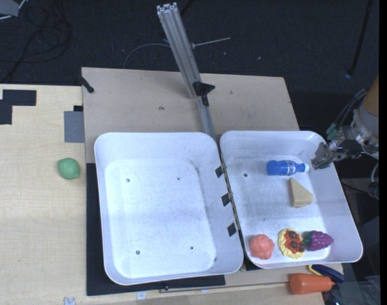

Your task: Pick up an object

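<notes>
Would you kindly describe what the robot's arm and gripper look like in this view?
At the view's right edge, a short stretch of the arm shows: a grey wrist with an orange band above it. Thin dark cables loop along its side. The gripper is small, dark and metallic, with a few tiny coloured specks near its base.

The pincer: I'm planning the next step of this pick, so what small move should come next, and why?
Probably ease the pincer left and down over the blue bottle. It sits at the right bin's far right rim, just beside the bottle's cap end, with nothing between its tips.
</notes>
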`<action>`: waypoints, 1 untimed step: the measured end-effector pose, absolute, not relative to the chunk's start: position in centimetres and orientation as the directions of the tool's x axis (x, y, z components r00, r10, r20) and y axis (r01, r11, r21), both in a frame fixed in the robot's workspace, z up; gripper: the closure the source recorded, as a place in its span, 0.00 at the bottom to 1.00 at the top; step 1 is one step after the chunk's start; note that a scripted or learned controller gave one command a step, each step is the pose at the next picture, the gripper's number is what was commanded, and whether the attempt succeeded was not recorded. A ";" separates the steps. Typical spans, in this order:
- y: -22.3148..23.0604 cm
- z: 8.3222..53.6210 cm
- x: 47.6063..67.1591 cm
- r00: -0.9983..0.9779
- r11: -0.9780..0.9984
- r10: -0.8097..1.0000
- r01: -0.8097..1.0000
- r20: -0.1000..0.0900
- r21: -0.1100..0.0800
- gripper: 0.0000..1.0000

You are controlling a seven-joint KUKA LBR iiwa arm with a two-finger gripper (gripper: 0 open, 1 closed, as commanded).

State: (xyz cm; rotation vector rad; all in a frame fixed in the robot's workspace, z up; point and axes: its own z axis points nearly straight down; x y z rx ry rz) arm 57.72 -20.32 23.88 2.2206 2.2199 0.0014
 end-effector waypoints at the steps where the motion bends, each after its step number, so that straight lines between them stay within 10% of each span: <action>1: -14.7 24.1 57.8 -0.004 0.004 1.000 1.000 0.001 0.000 1.00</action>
